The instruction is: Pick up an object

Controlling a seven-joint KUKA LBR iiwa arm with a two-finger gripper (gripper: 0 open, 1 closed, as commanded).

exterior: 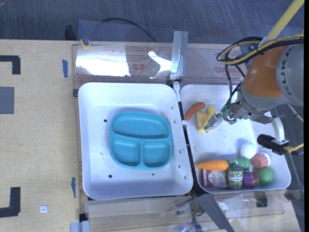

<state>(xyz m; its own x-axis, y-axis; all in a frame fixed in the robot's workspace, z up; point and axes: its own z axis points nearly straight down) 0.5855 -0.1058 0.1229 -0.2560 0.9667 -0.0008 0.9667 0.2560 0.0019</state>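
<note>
My gripper (214, 123) reaches down into the right bin (282, 129) at its upper left. Its tip rests against a yellow toy piece (203, 120). A small orange sausage-shaped toy (194, 109) lies just above and left of the yellow piece. The arm's orange band (263, 76) rises to the upper right and hides part of the bin's far side. I cannot tell whether the yellow piece is gripped.
Along the right bin's near edge lie an orange carrot (213, 165), a white egg (247, 150), a red-labelled can (213, 178), a green jar (235, 177) and a green ball (266, 176). The left bin (91, 129) holds a blue divided plate (141, 139).
</note>
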